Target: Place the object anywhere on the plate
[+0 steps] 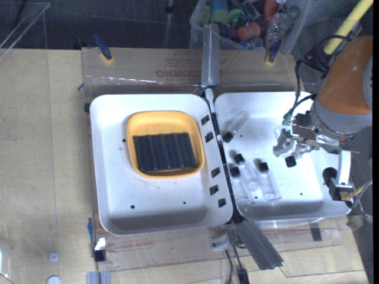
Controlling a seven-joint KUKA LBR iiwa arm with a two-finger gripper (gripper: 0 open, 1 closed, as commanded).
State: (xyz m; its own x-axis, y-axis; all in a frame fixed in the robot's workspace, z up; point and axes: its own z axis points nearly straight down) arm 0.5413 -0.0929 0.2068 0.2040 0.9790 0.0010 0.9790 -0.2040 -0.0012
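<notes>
Closest to the camera is the front lip of the table (pixel 35 158), with the two white bins just behind it. The left bin (pixel 154 215) has a yellow plate (pixel 133 129) in it, and a dark ribbed slab (pixel 164 151) lies flat on that plate, pretty much centred and well inside the rim. The right bin (pixel 296 203) holds a scatter of clear plastic bits with black caps (pixel 263 182), mostly on its left half. The tool (pixel 290 147) hangs over the middle of the right bin, well apart from the plate. Honestly can't tell if it's clenched or released, or whether it has anything. At the back there's a clear tub of colourful toys (pixel 249 10).
</notes>
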